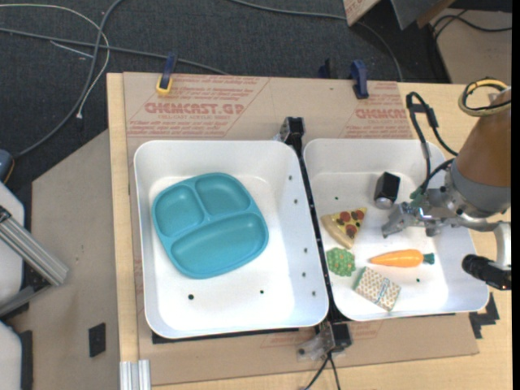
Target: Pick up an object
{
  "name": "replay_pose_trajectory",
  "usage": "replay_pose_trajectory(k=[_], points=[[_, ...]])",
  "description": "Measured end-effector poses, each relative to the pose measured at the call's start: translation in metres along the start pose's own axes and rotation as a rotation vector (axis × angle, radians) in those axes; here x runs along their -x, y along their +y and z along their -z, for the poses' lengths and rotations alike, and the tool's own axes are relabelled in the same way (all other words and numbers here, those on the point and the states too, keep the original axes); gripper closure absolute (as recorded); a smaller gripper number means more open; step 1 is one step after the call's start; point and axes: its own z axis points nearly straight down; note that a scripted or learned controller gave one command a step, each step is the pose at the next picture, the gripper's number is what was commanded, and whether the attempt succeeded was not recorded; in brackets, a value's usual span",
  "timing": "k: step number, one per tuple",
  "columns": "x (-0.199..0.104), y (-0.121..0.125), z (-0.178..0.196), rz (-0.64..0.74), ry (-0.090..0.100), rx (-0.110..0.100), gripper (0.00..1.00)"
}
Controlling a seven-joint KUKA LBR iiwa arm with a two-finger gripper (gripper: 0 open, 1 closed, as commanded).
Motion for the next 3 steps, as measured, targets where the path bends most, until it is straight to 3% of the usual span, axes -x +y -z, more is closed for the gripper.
replay_pose_trajectory(k=[2,3], points=[[-0.002,-0.003,-0.065,0.000,0.000,0.003,0.00],[-0.001,-0.002,-0.052,0.000,-0.001,0.007,1.00]])
